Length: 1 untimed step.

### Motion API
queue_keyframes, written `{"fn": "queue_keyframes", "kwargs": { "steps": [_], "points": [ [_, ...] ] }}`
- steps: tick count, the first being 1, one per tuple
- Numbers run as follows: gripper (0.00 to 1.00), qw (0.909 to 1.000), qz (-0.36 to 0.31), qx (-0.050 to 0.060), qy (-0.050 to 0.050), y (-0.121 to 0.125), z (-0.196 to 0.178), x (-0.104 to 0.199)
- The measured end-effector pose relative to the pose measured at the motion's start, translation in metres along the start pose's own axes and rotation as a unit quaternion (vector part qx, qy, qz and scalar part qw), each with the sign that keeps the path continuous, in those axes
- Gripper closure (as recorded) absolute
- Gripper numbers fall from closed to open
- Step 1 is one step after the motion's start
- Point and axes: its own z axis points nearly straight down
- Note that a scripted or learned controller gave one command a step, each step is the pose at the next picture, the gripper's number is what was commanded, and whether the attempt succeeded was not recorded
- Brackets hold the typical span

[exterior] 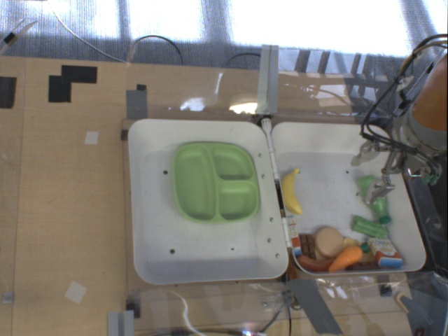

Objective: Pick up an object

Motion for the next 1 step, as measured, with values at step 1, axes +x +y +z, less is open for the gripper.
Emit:
{"fn": "queue_keyframes", "kwargs": {
  "steps": [1],
  "points": [
    [0.0, 0.9973, 0.073, 0.001, -0.005, -0.0212, 0.096, -0.039]
  ]
}}
